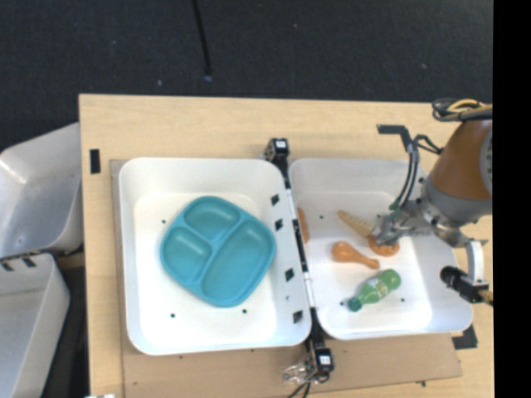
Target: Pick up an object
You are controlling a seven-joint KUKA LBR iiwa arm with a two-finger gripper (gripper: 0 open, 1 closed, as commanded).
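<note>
A robot test lab, not a home. A pale wooden bench (249,127) stands on dark carpet (249,31) and bears two white bins (133,222), side by side. Cables (406,164) run by the arm (460,177) at the bench's right.

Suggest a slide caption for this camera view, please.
Gripper low in right bin beside bottle; blue tray in left.

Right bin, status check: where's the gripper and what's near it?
Gripper low in right bin, at an orange piece; grasp unconfirmed. Orange drumstick-shaped toy and green bottle lie loose nearby. Blue tray in left bin.
</note>
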